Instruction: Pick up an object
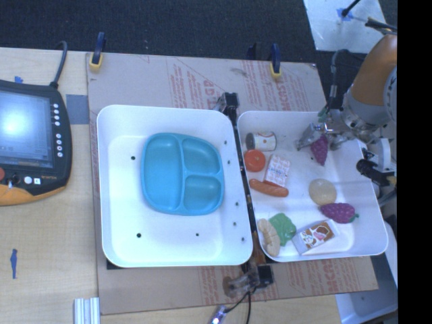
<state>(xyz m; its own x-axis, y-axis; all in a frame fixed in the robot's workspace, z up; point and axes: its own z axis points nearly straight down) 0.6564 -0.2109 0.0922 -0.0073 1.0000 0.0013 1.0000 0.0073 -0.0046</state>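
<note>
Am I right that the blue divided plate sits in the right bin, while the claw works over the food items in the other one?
Not quite. The camera view shows the blue divided plate in the left bin, not the right. The claw is over the right bin, where the food items lie, with a purple piece at its tips.

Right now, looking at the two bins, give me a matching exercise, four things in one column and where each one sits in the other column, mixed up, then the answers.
Things:
1. blue divided plate
2. hot dog
3. purple grapes
4. small carton

Places:
A. right bin, near front edge
B. middle of the left bin
C. right bin, just below the orange tomato
D. right bin, right side, below the tan potato

Pairs: 1-B, 2-C, 3-D, 4-A
</note>
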